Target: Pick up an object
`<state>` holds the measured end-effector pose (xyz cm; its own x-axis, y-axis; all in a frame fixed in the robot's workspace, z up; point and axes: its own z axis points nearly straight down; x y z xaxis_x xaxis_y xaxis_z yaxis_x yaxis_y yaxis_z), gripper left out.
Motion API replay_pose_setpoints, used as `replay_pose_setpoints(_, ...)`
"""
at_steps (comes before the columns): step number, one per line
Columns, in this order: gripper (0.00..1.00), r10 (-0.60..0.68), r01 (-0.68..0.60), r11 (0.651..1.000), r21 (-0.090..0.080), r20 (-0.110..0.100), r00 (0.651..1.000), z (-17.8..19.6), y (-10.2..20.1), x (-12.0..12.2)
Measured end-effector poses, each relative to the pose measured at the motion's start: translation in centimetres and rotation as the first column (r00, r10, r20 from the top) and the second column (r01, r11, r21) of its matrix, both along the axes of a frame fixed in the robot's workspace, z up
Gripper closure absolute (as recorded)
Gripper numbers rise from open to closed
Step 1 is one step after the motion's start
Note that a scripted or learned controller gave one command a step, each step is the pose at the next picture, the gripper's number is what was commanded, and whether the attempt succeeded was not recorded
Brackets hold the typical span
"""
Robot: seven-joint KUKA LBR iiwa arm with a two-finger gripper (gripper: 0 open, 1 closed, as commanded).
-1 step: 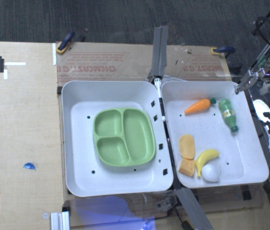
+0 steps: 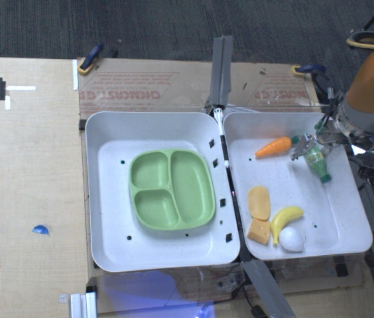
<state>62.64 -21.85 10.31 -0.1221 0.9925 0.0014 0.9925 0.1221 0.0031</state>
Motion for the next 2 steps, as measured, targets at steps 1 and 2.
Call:
replay_pose_setpoints(1, 1.0, 0.002, -0.002, 1.0, -0.002, 0.0, 1.0, 0.9, -0.1, 0.0)
replay_pose_setpoints(2, 1.0, 0.024, -0.024, 1.0, -0.003, -0.002, 1.0, 9.1, 5.2, 2.8)
